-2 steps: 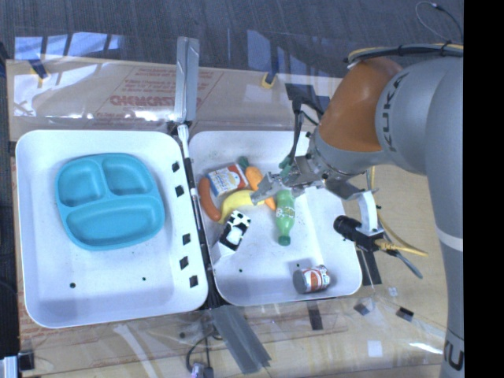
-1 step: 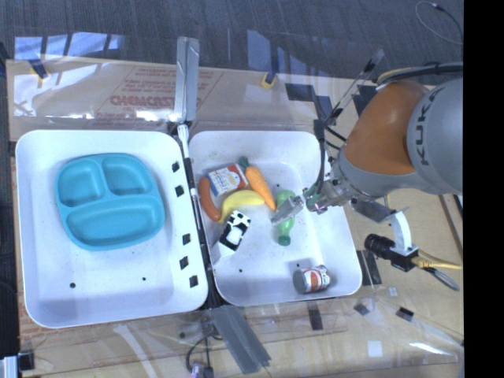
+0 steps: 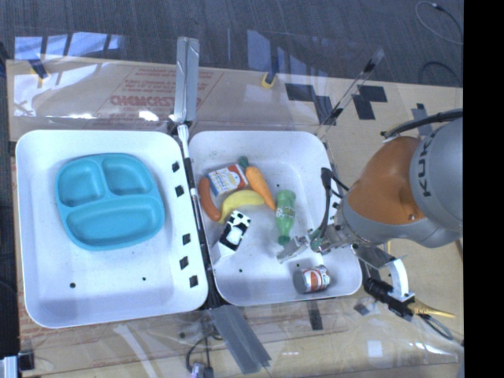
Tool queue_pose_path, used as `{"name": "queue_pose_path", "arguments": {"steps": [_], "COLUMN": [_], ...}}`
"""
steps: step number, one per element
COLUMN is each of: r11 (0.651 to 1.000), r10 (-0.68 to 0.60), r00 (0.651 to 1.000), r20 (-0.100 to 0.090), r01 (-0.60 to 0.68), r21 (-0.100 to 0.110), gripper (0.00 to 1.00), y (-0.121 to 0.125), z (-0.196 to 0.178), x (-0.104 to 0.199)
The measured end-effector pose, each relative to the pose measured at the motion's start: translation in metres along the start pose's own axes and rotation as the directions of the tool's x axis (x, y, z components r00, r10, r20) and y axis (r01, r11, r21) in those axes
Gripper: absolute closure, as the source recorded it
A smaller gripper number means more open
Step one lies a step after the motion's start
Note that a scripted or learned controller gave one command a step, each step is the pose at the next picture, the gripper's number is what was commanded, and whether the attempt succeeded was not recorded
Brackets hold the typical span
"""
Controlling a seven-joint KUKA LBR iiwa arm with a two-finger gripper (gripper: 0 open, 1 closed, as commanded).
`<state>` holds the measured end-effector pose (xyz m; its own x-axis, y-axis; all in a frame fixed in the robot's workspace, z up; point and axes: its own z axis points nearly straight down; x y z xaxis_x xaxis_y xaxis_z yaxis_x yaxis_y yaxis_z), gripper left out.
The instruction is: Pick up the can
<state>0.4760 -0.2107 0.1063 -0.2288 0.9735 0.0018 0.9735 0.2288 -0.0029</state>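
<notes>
Your gripper [image 3: 298,246] sits low in the right bin [image 3: 268,290], just right of the green bottle [image 3: 284,214]; you cannot tell how it is set. The can [image 3: 315,279] lies on its side just nearer, by the bin's near right corner.

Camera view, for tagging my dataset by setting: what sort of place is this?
Probably a robotics lab grasping station: two white bins side by side on a bench, a grey-and-orange arm reaching in, and toy food plus a can for practice, with cables on the carpeted floor.
</notes>
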Motion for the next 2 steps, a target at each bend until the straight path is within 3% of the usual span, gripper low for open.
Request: {"name": "queue_pose_path", "arguments": {"steps": [1, 2], "r11": [1.0, 0.998], "r10": [0.02, -0.057], "r00": [1.0, 0.998], "r20": [-0.001, 0.001], "r01": [-0.02, 0.057], "r21": [0.0, -0.002], "gripper": [0.0, 0.0], "y": [0.0, 0.01], "z": [0.015, -0.048], "x": [0.0, 0.037]}}
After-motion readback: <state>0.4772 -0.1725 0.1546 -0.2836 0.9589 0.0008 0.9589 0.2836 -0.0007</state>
